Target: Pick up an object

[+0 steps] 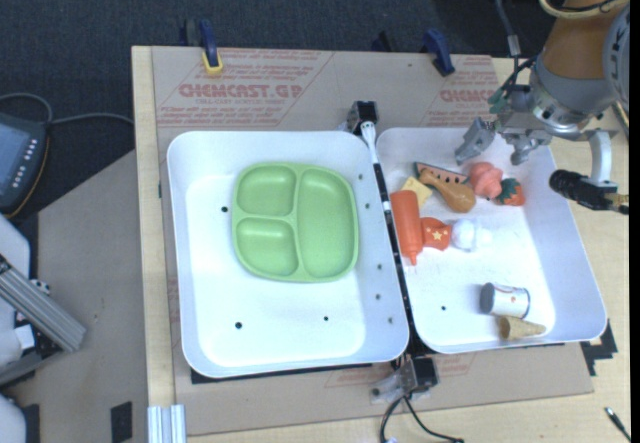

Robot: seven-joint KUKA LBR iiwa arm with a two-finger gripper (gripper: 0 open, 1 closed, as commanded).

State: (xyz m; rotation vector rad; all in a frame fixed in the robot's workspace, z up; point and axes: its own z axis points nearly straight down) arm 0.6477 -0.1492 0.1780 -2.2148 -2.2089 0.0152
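Looking down from the camera view, my gripper hangs over the far edge of the right bin, its two grey metal fingers splayed apart with nothing between them. My grey arm with its orange band runs off the top right corner, so most of it is cut off.

Just below the gripper sits a tight cluster of toy food — glossy, plastic-looking pieces. The orange cylinder lies hard against the bin's left wall, long axis running near-to-far, its far end pointing up toward the clamp between the bins. A tan drumstick lies slanted, fat end toward the right. A pink rounded piece touches it, and beside that a small red and green item I can't identify. A red piece and a white ball sit next to the cylinder.

Nearer the front, well apart, a small white can lies on its side, dark open end facing left, with a tan wedge just below.

The left bin carries a smooth pale green divided plate — three compartments, rounded corners. Both bins rest on a brown cardboard sheet covering the table.
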